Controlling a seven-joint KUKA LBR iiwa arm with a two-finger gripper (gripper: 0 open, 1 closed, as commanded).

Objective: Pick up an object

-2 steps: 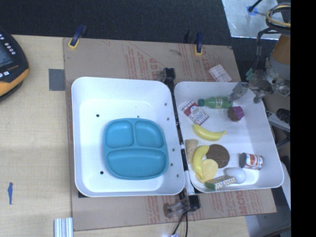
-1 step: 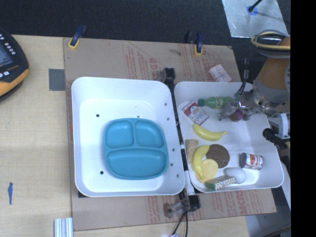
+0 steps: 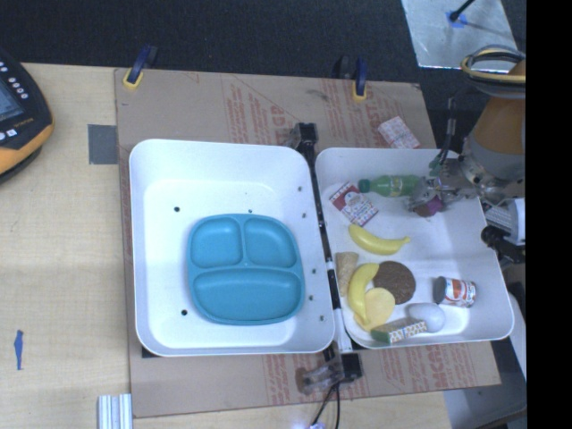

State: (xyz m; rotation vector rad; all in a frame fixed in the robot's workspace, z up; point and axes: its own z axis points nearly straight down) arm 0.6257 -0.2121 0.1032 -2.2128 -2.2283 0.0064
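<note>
Pincer (image 3: 435,193) low in right bin (image 3: 487,329) far corner, over small purple thing (image 3: 430,206); grip state: can't tell. Green bottle (image 3: 391,185) just beside, could get bumped; purple bit small, easy slip.

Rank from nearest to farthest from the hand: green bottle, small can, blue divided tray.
1. Green plastic bottle, lying just left of the hand, right bin's far side.
2. Small red-and-white can, right bin's near side.
3. Blue divided tray, left bin.
</note>
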